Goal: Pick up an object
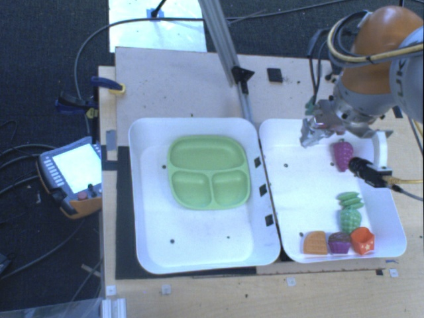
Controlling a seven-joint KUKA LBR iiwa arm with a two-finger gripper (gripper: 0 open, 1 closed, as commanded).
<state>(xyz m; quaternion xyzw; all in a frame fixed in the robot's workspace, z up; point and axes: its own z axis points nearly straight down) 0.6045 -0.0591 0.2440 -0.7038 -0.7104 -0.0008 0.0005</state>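
Note:
My gripper [310,136] hangs over the back of the right bin [291,197], its metal fingers pointing down and left with nothing visible between them. A purple grape bunch [342,155] lies just to its right. Further forward in the same bin sit a green ridged vegetable [350,207], an orange piece [315,242], a small purple piece [339,242] and a red-orange piece [362,240].
The left bin [152,237] holds a green divided plate [209,171]. A slanted metal pole [222,35] rises behind the bins. A teach pendant [71,175] and cables lie on the floor to the left. A black cable plug [368,171] hangs beside the grapes.

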